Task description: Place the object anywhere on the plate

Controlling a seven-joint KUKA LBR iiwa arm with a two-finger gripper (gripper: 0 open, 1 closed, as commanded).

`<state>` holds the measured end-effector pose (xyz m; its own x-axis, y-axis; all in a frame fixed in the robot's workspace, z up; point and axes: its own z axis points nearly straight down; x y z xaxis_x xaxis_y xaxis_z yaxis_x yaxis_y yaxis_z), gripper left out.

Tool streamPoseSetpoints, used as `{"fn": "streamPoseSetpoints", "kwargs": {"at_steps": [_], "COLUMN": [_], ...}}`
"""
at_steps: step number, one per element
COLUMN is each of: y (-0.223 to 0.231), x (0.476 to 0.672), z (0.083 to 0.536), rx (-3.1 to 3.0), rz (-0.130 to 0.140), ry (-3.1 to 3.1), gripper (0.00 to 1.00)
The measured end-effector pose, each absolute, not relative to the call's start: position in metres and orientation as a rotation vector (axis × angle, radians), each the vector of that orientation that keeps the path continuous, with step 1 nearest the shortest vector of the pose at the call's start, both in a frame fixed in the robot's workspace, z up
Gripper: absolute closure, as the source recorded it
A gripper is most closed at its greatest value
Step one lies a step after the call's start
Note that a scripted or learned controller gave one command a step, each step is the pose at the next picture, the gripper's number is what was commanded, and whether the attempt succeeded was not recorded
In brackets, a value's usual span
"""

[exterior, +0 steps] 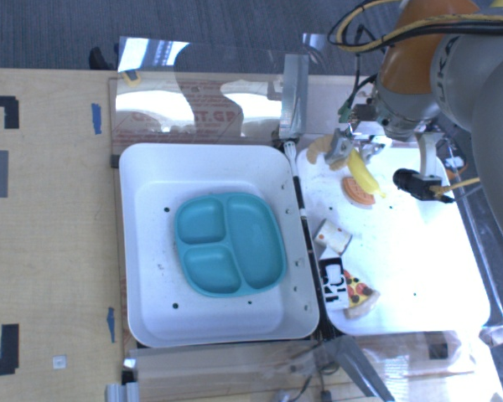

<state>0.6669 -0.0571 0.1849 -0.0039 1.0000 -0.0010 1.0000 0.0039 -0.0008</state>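
Claw (345, 146) at the far left corner of the right bin (419, 258), a yellow banana (362, 177) just beside its tips.

The left bin (142, 224), well left of the claw, bears the teal divided plate (230, 243). Whether the claw is wide or narrow cannot be told. The banana lies just below-right of it, touching an orange round piece (359, 192); a pizza slice toy (358, 294) lies well below.
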Motion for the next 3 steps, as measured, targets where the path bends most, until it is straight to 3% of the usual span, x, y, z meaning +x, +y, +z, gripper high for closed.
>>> {"fn": "streamPoseSetpoints", "kwargs": {"at_steps": [1,2,3], "y": [0.029,0.098,0.094], "x": [0.597,0.548,0.549], "z": [0.238,0.214,0.215], "rx": [2.210,2.216,2.220], "rz": [0.009,-0.003,-0.003], "ry": [2.233,2.234,2.225], "gripper": [1.00,1.00,0.00]}}
